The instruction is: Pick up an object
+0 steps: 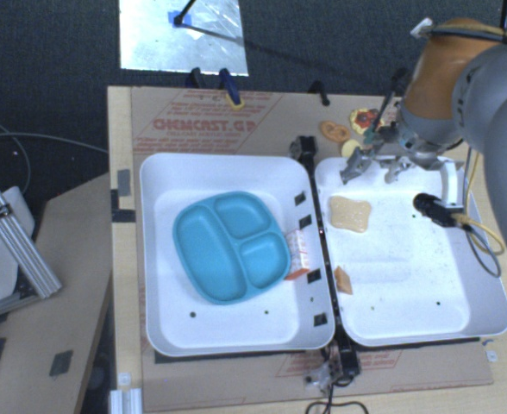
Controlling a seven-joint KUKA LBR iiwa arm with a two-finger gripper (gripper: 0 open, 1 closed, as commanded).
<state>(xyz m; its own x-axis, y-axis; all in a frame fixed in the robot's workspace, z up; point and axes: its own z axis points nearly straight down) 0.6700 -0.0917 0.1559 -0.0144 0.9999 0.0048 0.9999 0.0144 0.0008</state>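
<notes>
Brown cardboard printed in red lies under two shallow white bins that sit side by side across the middle of the frame, its near edge at the bottom.

The left bin holds a blue divided plate with three compartments, lying flat at the bin's centre. A small white-and-orange packet rests just beside the plate's right rim, against the bin's right wall.

In the right bin, a tan slice resembling toast lies flat in the upper left part of the floor. A small orange scrap sits lower down, near the left wall and well apart from the slice.

Reaching in from the upper right, the grey arm with its orange band sets the gripper over the top edge of the right bin, just above the tan slice in the frame. Its grey fingers stand spread wide with nothing between them; whether they touch the bin floor cannot be told.

Beyond the bins, on the cardboard at upper centre, lie an orange toy food piece and a yellow-and-red one. A blue clamp grips the cardboard's far edge, and a shiny metal sheet lies on the dark floor at upper left.
</notes>
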